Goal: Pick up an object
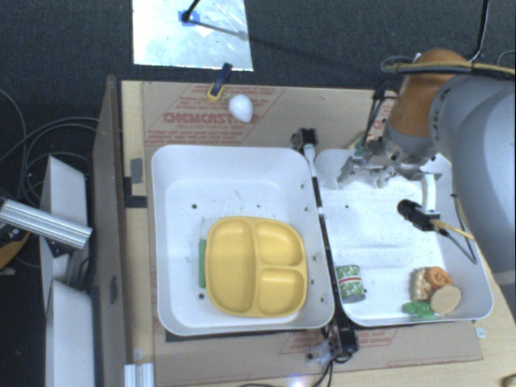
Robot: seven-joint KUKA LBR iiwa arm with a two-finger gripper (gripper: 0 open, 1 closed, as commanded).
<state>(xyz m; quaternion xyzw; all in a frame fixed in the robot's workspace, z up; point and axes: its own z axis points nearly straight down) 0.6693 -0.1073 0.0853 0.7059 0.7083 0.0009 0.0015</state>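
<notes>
A cluster of toy food [431,290] in orange, beige and green lies in the near right corner of the right bin [379,224], and a small green-and-white can [349,283] sits in that bin's near left corner. The left bin [173,184] holds a yellow divided plate [256,264]. The gripper [369,172] hangs over the right bin's far end, well apart from can and food; whether it is open or closed cannot be told.
</notes>
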